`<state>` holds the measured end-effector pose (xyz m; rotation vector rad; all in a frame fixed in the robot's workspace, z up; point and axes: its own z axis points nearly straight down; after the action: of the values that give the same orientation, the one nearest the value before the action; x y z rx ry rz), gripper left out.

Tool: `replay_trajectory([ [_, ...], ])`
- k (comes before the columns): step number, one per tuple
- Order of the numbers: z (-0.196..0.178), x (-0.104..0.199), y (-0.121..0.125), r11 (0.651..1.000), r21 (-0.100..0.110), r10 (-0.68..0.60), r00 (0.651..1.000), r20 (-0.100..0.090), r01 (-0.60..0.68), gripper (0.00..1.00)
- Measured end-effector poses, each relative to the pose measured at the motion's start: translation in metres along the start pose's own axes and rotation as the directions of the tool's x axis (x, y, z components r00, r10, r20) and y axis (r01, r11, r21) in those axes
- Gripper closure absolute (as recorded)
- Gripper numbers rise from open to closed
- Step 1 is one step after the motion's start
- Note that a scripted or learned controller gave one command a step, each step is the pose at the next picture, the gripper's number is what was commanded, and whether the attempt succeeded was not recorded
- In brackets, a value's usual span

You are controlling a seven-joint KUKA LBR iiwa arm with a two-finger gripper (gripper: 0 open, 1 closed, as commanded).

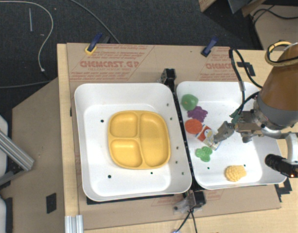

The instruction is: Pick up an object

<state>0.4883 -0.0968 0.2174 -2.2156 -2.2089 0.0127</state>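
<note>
Over the right bin, gripper low among toy foods

Beside the red-and-white toy [204,132], the gripper [216,141] sits low near the right bin's [246,176] left wall; whether it holds anything, I cannot tell. Around it lie a green toy [204,153], orange piece [192,126], purple grapes [198,113] and green ball [189,101]. Yellow corn [235,173] lies near the front edge. A yellow divided plate [139,139] fills the left bin [90,101].

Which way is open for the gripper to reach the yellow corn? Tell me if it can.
Probably yes. The yellow corn lies alone near the right bin's front edge, with bare floor around it. The gripper sits over the toys farther back, and nothing stands between them.
</note>
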Motion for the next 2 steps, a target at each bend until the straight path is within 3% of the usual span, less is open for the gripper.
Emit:
replay_trajectory([
  [1,-0.006,0.000,0.003,1.000,-0.013,-0.003,1.000,0.002,0.003,0.00],
  [2,0.043,-0.007,0.008,1.000,-0.008,-0.002,1.000,0.001,0.002,0.00],
])
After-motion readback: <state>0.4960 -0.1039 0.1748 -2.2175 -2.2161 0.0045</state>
